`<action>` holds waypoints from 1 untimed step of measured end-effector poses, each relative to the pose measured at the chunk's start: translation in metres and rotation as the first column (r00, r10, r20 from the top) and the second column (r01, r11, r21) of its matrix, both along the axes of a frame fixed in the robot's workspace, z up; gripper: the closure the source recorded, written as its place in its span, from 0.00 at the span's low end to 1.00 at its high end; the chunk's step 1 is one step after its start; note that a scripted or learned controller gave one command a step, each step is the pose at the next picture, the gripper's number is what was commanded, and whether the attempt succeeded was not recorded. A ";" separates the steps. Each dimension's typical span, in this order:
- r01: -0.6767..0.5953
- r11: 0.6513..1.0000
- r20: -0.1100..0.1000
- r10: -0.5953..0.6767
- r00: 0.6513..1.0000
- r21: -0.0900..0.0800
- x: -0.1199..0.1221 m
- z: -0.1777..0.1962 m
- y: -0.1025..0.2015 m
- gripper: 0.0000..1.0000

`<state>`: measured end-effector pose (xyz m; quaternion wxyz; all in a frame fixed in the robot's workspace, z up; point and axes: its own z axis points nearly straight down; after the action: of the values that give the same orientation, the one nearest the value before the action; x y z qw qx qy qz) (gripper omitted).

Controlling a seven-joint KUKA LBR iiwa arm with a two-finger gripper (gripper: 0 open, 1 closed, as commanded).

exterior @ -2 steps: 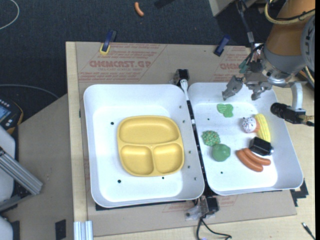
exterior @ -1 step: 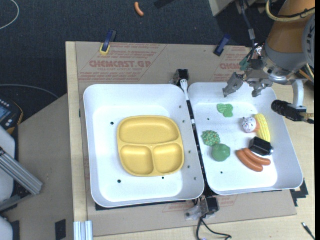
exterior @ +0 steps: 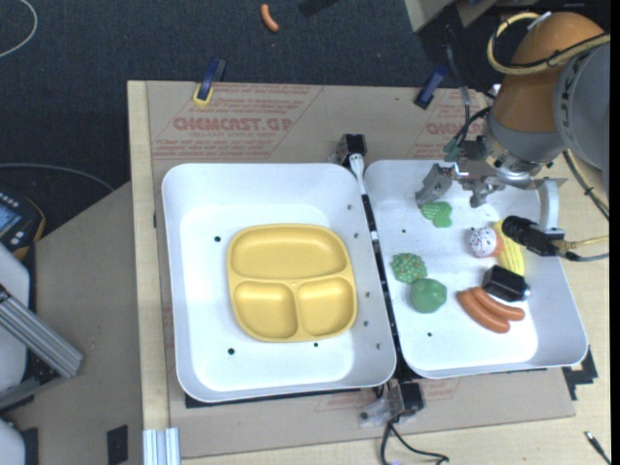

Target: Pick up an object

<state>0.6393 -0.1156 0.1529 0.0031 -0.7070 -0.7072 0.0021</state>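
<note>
Two white bins sit on the worktop [exterior: 242,114]; the claw [exterior: 453,184], fingers spread, hovers over a small green leafy toy [exterior: 438,213] at the right bin's [exterior: 542,342] twelve o'clock.

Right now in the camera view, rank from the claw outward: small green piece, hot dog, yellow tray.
1. Small green piece, right bin, just below the claw.
2. Hot dog, right bin's near right part.
3. Yellow tray, left bin, farthest.

Lighting, as I read it remotely: bright, even overhead light; white bins [exterior: 194,260] near glare; soft short shadows under objects; dark floor [exterior: 97,27] dim; slight overall softness.
</note>
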 end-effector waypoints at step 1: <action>0.000 1.000 -0.001 0.000 1.000 0.000 -0.001 -0.064 -0.001 0.00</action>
<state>0.6379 -0.1162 0.0885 0.0037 -0.7070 -0.7072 0.0025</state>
